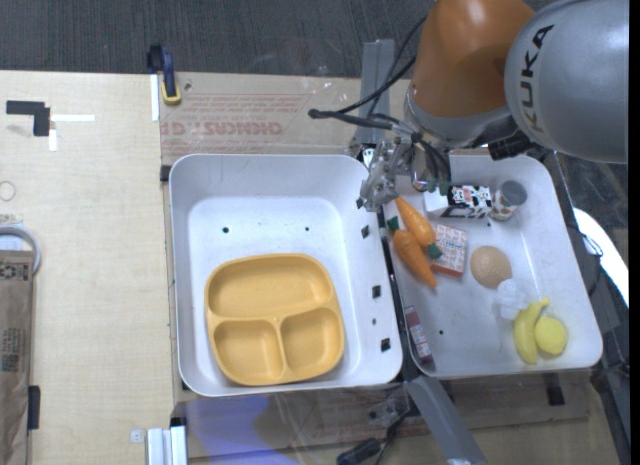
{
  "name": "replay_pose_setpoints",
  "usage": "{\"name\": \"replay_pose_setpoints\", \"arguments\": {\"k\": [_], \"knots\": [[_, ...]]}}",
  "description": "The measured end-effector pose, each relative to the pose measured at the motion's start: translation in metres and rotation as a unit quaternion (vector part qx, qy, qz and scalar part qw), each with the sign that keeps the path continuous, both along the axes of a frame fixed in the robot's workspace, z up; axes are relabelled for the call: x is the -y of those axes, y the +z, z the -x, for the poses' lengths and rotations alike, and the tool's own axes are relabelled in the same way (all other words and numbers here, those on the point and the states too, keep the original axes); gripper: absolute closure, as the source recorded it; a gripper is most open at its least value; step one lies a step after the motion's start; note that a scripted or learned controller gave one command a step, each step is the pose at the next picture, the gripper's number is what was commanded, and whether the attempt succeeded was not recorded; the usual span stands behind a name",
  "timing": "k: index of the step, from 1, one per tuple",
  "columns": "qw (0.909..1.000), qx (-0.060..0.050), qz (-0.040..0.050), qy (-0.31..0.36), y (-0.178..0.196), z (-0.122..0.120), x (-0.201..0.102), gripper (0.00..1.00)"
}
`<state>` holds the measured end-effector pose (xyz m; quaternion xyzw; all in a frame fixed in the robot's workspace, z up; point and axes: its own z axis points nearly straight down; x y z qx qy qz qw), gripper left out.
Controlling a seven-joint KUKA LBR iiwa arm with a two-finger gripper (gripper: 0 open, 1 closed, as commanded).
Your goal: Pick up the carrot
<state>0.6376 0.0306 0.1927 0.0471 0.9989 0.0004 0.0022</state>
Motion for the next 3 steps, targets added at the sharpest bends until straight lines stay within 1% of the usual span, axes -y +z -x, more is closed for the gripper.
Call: {"name": "replay_pose_setpoints", "arguments": {"k": [1, 2, 3], "knots": [[0.9626, 0.000, 0.0005, 0.271, 0.000, 0.002, 0.035, 1.00], [0.9479, 0.001, 0.0007, 0.318, 0.001, -0.022, 0.009, 1.00], [0.8774, 0.001, 0.0008, 0.480, 0.000, -0.022, -0.006, 1.00]]}}
